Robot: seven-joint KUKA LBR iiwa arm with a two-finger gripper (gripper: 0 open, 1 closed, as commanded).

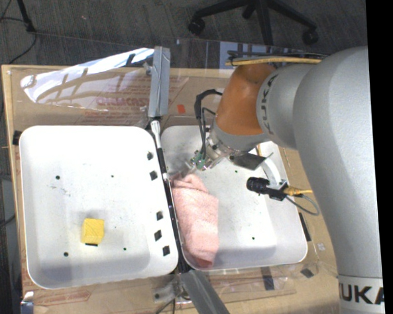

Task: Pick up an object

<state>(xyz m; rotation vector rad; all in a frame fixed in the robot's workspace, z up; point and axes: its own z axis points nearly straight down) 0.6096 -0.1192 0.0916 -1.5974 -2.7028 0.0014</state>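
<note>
Right bin (281,244), gripper (201,161) indistinct beside pink towel (199,219), arm (326,112) covering its corner

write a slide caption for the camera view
KUKA arm with its hand beside the pink cloth in the right bin; a yellow block lies in the left bin.

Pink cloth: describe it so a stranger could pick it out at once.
Find the two white bins side by side and take the right bin. Along its left wall lies the pink cloth, soft and crumpled. Its only loose neighbour, a small yellow block, sits in the left bin.
</note>
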